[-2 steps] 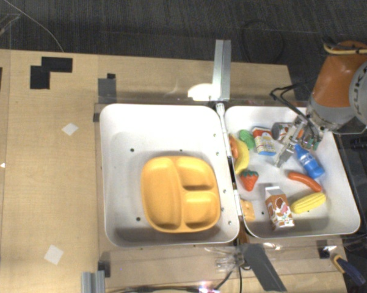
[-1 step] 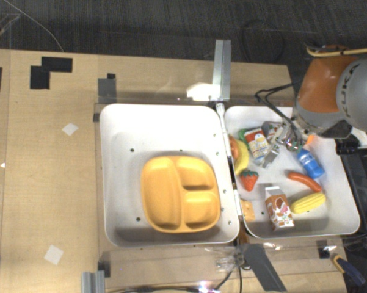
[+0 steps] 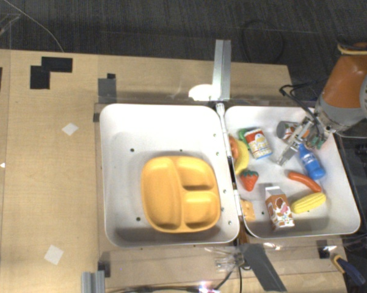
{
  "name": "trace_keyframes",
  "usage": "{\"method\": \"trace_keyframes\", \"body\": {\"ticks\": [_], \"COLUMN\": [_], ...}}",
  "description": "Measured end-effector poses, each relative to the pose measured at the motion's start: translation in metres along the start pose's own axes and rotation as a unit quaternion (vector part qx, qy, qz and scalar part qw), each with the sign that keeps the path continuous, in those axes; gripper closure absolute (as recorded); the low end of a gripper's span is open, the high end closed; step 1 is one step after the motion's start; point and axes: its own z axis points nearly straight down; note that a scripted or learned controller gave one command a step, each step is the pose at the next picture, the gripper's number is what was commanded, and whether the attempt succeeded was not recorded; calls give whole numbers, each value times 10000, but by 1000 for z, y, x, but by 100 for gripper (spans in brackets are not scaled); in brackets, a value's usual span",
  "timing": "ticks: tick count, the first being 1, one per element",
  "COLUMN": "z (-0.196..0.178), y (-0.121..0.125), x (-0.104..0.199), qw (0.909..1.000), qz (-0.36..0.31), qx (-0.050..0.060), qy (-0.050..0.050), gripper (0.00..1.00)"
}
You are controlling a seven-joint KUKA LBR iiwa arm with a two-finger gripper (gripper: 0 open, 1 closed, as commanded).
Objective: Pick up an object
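Bench (image 3: 43,182): pale wood panels on dark carpet, bearing two shallow white bins side by side.
Left bin (image 3: 119,136): smooth matte plastic, holding a glossy yellow divided tray (image 3: 180,192) with rounded corners.
Right bin (image 3: 348,221): crowded with small toy food.
Gripper (image 3: 288,146): low over the right bin's upper middle, just left of the blue bottle (image 3: 309,163); fingers look slightly spread, nothing seen between them.
Candidates: red-labelled can (image 3: 257,143) left of the gripper; blue bottle beside it, a smooth cylinder.
Others: strawberry (image 3: 249,179), carrot (image 3: 304,180), ribbed corn cob (image 3: 308,202), small carton (image 3: 279,211), all nearer the front.
Risk: closing on empty space between can and bottle; rounded slick plastic likely to roll or squirt out of a shallow pinch; neighbours likely nudged.
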Motion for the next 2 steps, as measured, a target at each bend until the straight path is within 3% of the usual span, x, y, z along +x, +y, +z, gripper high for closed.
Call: {"method": "trace_keyframes", "body": {"ticks": [1,2], "z": [2,0], "y": [15,43], "x": [62,29], "qw": [9959,9874], "qz": [835,1579], "qx": [-106,98], "qy": [-318,-66], "gripper": [0,0]}}
